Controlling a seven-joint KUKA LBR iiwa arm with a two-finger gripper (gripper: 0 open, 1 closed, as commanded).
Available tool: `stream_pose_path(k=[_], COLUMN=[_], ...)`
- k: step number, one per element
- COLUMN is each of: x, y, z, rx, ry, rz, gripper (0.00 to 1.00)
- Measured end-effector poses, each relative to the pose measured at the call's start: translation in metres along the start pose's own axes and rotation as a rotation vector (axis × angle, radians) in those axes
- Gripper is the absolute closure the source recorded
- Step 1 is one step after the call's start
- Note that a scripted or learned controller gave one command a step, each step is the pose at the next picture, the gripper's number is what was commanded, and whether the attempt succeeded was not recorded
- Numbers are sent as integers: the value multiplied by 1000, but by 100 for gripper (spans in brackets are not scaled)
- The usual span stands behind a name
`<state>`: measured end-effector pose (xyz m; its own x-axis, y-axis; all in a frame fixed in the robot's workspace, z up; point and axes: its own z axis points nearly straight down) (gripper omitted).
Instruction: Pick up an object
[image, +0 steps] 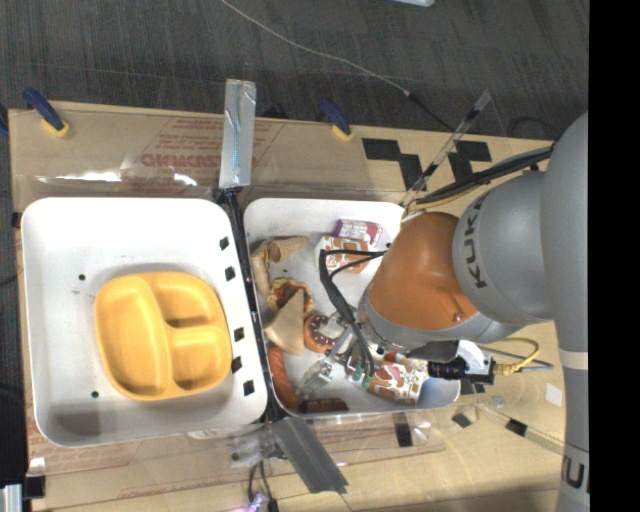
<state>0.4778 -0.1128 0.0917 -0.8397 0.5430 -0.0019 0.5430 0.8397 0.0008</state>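
Progress on the pick looked early, with nothing yet lifted clear. The arm (500, 260) reached in from the right and hung low over the right bin (300, 215), its orange band covering much of that bin's right half. The gripper (335, 362) sat down among the clutter near the bin's near side, close to a round brown-and-white item (320, 332) and a printed packet (395, 380) lying just to its right. Whether it was spread or closed, and whether anything was caught in it, I could not tell, since the metal parts merged with the objects around them. Other items, including a purple-labelled packet (355, 232) at the far side and tan pieces (283, 310) to the left, lay loose in the same bin. A yellow divided tray (160, 335) rested alone in the left bin (50, 300). By my judgement, securing and raising an object both remained to be done.
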Motion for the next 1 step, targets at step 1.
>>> stream_pose_path(k=[1], x=[-46], y=[45], z=[-1], rx=[8], ry=[-5], rz=[94], gripper=[0])
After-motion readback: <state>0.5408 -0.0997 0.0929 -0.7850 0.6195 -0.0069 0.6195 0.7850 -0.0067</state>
